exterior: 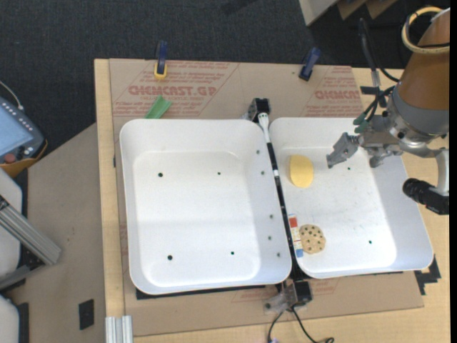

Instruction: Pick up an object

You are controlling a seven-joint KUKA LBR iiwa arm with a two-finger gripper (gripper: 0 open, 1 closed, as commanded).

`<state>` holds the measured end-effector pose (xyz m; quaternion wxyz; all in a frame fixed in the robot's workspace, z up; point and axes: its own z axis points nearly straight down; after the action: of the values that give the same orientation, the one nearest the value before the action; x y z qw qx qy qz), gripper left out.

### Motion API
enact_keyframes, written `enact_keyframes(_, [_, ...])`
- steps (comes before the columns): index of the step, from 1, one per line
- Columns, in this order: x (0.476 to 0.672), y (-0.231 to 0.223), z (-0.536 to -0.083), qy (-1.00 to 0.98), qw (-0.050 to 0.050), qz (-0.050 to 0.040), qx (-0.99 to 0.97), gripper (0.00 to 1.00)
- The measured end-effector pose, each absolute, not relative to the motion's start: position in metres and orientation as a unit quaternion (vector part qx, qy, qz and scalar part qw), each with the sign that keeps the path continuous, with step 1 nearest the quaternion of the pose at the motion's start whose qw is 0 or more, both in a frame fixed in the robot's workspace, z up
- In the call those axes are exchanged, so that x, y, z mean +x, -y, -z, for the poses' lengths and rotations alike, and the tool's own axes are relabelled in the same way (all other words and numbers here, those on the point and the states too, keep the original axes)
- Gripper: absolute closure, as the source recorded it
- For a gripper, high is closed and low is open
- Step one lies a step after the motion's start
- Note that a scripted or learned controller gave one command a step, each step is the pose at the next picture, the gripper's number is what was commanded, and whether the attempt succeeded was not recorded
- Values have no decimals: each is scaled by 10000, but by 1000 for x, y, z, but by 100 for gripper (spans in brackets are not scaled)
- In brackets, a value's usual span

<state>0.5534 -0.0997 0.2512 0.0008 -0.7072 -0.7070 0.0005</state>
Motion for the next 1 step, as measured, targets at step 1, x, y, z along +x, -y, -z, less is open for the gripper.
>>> enact_keyframes(1, [560, 40, -515, 7087, -81, 73, -7054, 0])
